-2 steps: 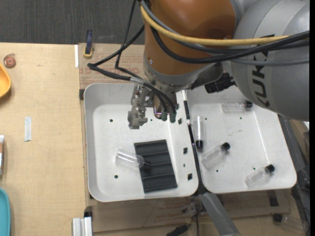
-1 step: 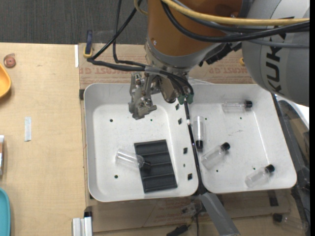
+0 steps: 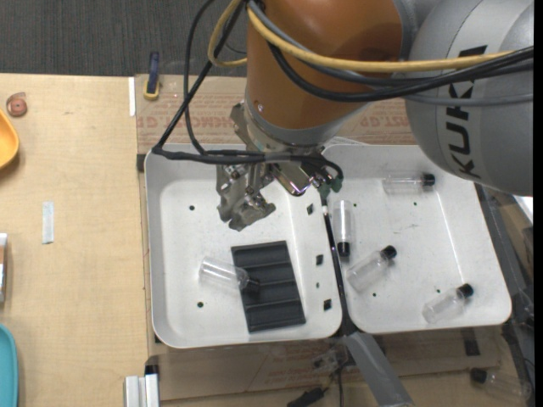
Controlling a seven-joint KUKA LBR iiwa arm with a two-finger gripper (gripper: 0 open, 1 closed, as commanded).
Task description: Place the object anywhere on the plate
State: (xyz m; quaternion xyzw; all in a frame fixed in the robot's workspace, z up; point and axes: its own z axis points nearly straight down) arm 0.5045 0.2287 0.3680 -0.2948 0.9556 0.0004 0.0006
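A dark ribbed plate (image 3: 270,288) lies flat in the left bin (image 3: 174,261), near its front. A clear vial with a black cap (image 3: 223,274) lies on its side at the plate's left edge, its cap end touching the plate. My gripper (image 3: 244,207) hangs over the left bin's back half, a little behind the plate and apart from the vial. The big orange and grey wrist above hides much of it, and I see nothing held in it.
The right bin (image 3: 484,253) holds several more capped vials: one at the back (image 3: 407,181), one along the divider (image 3: 341,225), one in the middle (image 3: 372,266), one at the front right (image 3: 446,303). Black cables loop from the wrist over the left bin's back rim.
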